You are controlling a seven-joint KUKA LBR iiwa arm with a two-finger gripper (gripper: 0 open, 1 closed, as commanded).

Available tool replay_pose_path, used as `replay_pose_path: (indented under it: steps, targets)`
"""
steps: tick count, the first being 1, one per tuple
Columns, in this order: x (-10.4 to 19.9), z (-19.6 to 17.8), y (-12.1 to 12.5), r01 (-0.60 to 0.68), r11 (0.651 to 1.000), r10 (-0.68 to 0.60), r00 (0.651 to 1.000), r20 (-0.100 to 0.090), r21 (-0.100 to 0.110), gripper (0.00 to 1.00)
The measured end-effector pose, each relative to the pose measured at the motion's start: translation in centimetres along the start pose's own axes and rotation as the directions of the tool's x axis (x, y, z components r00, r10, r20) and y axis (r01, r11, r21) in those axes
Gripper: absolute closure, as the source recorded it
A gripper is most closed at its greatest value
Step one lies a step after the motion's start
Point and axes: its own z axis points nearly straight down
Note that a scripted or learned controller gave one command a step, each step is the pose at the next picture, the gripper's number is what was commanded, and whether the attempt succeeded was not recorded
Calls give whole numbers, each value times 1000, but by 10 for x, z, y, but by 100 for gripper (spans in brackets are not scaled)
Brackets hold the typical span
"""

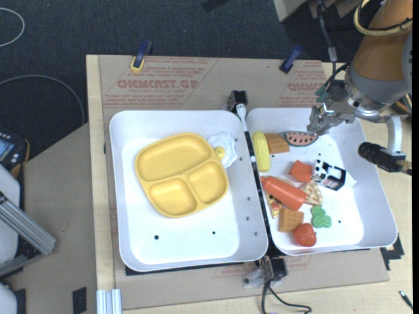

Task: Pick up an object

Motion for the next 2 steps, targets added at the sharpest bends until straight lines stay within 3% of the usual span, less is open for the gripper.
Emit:
replay_pose_path:
  steps: [1,2]
  targets:
    - [57,-8,3,5,1000,-5,1000,-2,1,100]
    - [113,10,-7,5,1000,-5,1000,-5,9,100]
